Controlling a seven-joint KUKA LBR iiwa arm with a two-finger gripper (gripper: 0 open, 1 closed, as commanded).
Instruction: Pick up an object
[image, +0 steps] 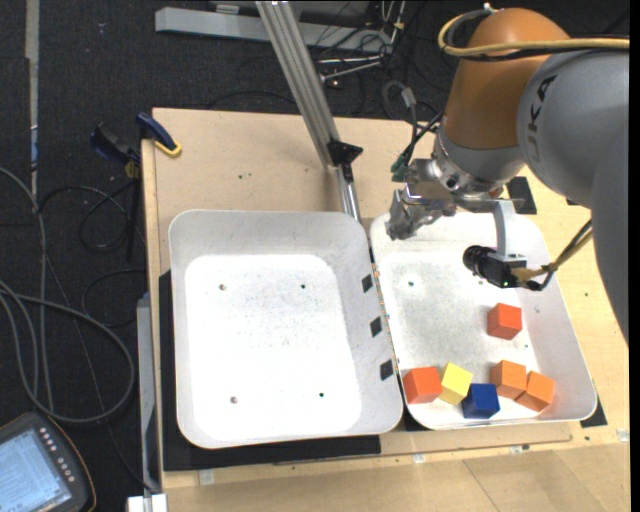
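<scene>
We saw the tool (408, 222) poised over the far left corner of the right bin (560, 310), with nothing visibly between its fingers; whether those fingers were spread or pressed together we could not tell from this angle. By our reading the pick had not been made: every block lay on the bin floor, well apart from the tool.

The right bin held six blocks. A lone orange block (505, 321) sat toward the middle right. Along the near edge we counted another orange block (422, 384), a yellow block (456, 382) just beside it, a blue block (481, 400) touching or nearly touching the yellow one, and two more orange blocks (523, 384) close together at the near right corner. A dark fitting on the arm (497, 264) hung over the bin's far half.

The left bin (190, 300) showed a bare, speckled floor. Both bins rested side by side on the wooden surface (240, 150), where clamps (135, 140) gripped its far left corner.
</scene>
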